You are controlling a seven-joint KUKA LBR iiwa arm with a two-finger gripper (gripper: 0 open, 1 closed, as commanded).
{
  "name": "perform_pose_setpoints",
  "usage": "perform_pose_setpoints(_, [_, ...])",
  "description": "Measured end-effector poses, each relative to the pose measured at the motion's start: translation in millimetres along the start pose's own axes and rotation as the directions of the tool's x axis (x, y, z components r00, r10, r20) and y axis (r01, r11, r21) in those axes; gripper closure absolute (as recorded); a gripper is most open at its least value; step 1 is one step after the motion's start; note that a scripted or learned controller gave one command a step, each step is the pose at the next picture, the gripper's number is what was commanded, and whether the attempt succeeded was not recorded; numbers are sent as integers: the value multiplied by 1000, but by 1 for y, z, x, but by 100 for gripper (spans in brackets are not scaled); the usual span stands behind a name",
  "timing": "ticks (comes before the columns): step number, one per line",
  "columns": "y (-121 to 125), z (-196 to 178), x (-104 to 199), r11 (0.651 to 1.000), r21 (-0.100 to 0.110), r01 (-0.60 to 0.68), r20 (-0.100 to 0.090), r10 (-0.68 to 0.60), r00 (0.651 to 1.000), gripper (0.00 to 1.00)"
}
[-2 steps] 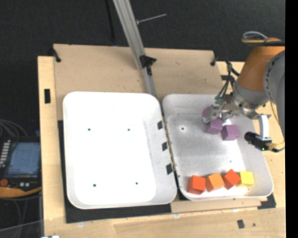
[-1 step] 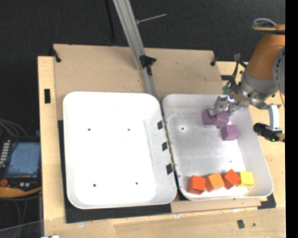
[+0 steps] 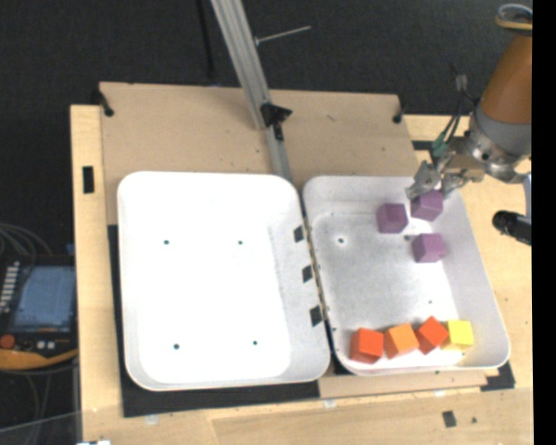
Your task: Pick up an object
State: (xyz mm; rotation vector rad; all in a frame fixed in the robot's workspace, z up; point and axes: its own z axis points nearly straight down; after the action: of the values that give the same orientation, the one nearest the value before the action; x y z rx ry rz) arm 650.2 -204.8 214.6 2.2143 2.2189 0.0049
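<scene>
Nearest you, along the front wall of the right bin (image 3: 486, 297), sits a row of four blocks: a red-orange block (image 3: 367, 344) at the left end, an orange block (image 3: 401, 338) touching it, a red block (image 3: 433, 333) turned at an angle beside that, and a yellow block (image 3: 460, 332) at the right end, close to the bin's front right corner. Going by size, you have the bench (image 3: 195, 123) first, a pale wooden board under everything, then the two white bins side by side on it. The left bin (image 3: 208, 281) shows you a bare white floor with a few small dark dots. The right bin holds all the blocks. Next in size is the arm (image 3: 506, 95), which comes in from the right with its orange band at the upper right and its grey wrist below that. A slanted metal bar (image 3: 246, 58) runs from the top edge down to the gap between the bins. At the far left you can see a blue-screened pendant (image 3: 32, 304) with cables. The gripper (image 3: 434, 188) hangs over the far right part of the right bin, with a purple block (image 3: 427, 205) at its fingertips. You cannot tell whether the fingers close on it. A second purple block (image 3: 392, 217) lies just to its left, and a third purple block (image 3: 429, 247) lies nearer you, apart from both.
</scene>
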Motion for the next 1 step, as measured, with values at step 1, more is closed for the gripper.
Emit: perform_pose_setpoints(1, [0,-4,62,1000,7,5,-4,-5,1000,100])
